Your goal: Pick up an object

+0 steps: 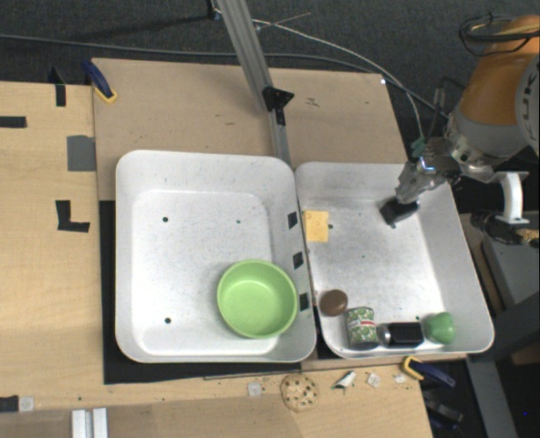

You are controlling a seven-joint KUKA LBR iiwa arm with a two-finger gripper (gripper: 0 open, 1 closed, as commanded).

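My gripper (399, 212) hangs over the upper right part of the right bin (389, 254), its dark tip low above the bin floor with no object seen between the fingers. A yellow block (316, 226) lies at the right bin's left wall. Along the bin's near edge sit a brown round piece (333, 301), a small green-labelled can (360, 327), a black object (402, 334) and a green ball-like object (440, 328). A green bowl (256, 298) rests in the left bin (188, 245) at its near right corner.
A metal pole (252, 62) slants down from the top to the gap between the bins. A cookie-like disc (295, 391) and small scraps lie on the bench in front of the bins. Tape marks dot the wooden bench at left.
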